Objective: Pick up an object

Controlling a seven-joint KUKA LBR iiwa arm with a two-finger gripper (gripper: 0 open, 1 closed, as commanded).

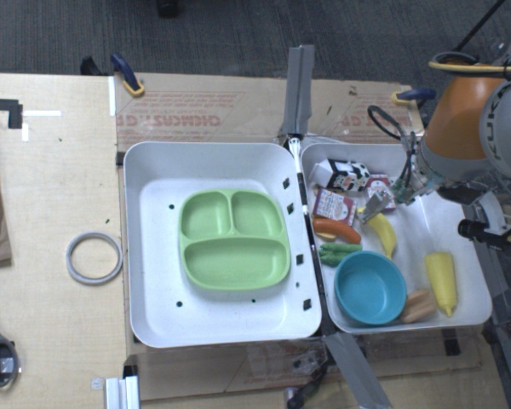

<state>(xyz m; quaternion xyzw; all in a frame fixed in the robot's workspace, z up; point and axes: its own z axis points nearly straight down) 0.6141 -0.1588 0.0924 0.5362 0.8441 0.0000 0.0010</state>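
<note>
My gripper [377,203] hangs low in the right bin [468,318], reaching in from the right under the orange wrist band. It sits just above the top end of a yellow banana [385,237] and beside a red packet [331,204]. Nothing is visibly held in it. A black-and-white carton [349,177] lies behind it. An orange carrot [334,228] and a green pea pod [339,251] lie by the bin's left wall. Toward the front are a blue bowl [370,289], a yellow corn cob [442,282] and a tan sausage [417,306].
The left bin [145,254] holds a green divided plate [234,239]. A grey ring [94,256] lies on the bench to the left. A metal divider post [299,88] stands between the bins at the back. Cables run by the arm's base.
</note>
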